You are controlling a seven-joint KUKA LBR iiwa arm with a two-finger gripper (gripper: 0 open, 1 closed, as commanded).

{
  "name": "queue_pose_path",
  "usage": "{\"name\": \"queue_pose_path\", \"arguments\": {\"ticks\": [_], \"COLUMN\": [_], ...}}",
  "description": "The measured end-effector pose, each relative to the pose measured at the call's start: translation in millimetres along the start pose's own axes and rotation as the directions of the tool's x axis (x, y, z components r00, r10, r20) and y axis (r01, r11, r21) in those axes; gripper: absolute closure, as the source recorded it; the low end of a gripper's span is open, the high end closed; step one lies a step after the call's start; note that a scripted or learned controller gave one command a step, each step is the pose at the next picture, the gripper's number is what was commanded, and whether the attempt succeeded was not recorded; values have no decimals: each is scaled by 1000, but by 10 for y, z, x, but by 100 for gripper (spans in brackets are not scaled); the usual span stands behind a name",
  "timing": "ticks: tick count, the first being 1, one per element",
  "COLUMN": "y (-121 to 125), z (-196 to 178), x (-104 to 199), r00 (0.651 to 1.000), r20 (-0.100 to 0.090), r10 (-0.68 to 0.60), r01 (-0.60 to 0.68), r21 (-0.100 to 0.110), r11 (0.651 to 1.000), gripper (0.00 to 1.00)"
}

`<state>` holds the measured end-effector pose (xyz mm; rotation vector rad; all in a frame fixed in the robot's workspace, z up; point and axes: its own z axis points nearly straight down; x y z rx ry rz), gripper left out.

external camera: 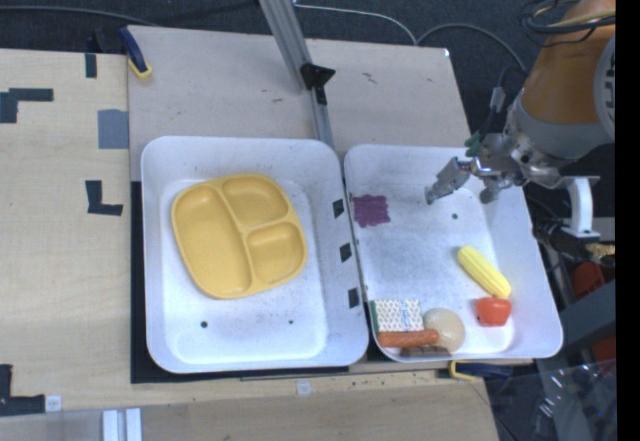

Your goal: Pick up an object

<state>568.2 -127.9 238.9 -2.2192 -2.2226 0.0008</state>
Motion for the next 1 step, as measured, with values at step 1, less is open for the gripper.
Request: {"name": "queue_pose_path", "arguments": {"ticks": [1], "y": [919], "z": [-839], "x": [-434], "r00": [1000], "r20": [5], "r10": [-1], "r01": [1], "r21": [-11], "r11": [1000], "gripper": [0]}}
